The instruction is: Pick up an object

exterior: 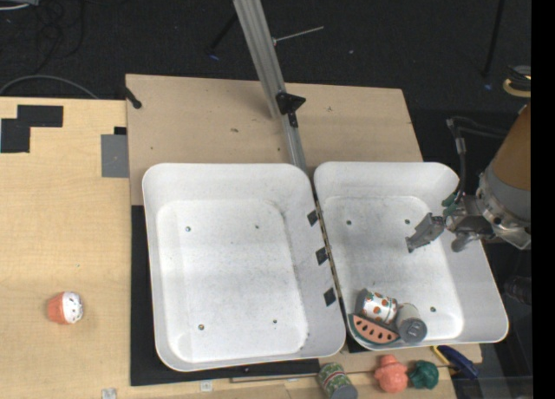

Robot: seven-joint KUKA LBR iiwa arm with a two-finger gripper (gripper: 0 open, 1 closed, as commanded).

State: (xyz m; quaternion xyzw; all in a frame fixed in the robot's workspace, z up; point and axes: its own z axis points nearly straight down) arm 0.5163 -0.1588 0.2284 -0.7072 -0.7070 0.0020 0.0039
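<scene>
Two shallow white bins sit side by side on your counter (217, 111): the left bin (227, 263) and the right bin (403, 250), which touch along a seam dotted with small black clips. Your arm (512, 172) comes in from the right, and its hand (442, 234) hangs over the right half of the right bin, above bare white floor. The fingers (424, 233) look spread, with nothing between them, though the dark metal blurs a little at this slant. What you could pick lies at the near edge of the right bin: a small red-and-white can (379, 307) on its side, a grey cylinder (409, 324) just beside it, and a watermelon slice toy (375, 330) touching the can's lower side. All three are well apart from the hand. Outside the bins, along the near edge of the counter, you can see a dark can (332, 379), a pink toy (390, 374) and a green toy (423, 374) close together. Far off to the left, on the light wooden surface (61, 215), rests a small red-and-white ball (65, 308).
</scene>
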